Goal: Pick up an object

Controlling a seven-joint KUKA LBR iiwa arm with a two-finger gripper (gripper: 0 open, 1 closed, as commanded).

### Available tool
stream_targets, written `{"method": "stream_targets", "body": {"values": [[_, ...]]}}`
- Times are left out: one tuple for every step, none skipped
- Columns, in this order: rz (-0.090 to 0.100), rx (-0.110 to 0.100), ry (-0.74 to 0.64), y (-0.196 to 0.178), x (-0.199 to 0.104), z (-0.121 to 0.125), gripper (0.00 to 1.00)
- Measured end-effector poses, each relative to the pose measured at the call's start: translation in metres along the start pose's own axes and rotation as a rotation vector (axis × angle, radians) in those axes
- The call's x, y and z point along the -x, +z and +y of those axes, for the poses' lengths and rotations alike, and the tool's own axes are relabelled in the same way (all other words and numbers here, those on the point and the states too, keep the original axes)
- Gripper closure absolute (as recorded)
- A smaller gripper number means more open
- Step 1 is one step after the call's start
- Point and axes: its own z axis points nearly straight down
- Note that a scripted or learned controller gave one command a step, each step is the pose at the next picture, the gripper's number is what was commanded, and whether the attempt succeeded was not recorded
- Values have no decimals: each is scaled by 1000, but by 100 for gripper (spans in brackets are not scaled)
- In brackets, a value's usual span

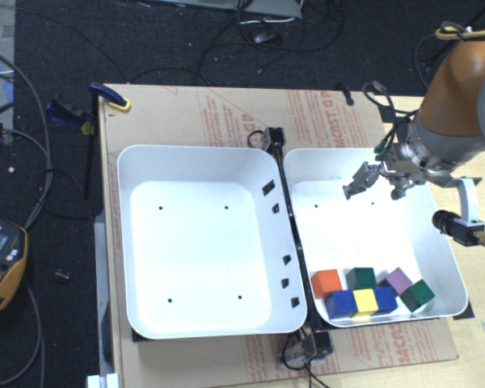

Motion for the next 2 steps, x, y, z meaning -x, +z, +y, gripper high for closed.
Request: {"method": "stream_targets", "body": {"values": [[0, -2, 0, 23, 9, 42, 0], [0, -2, 0, 41, 24, 72, 0]]}}
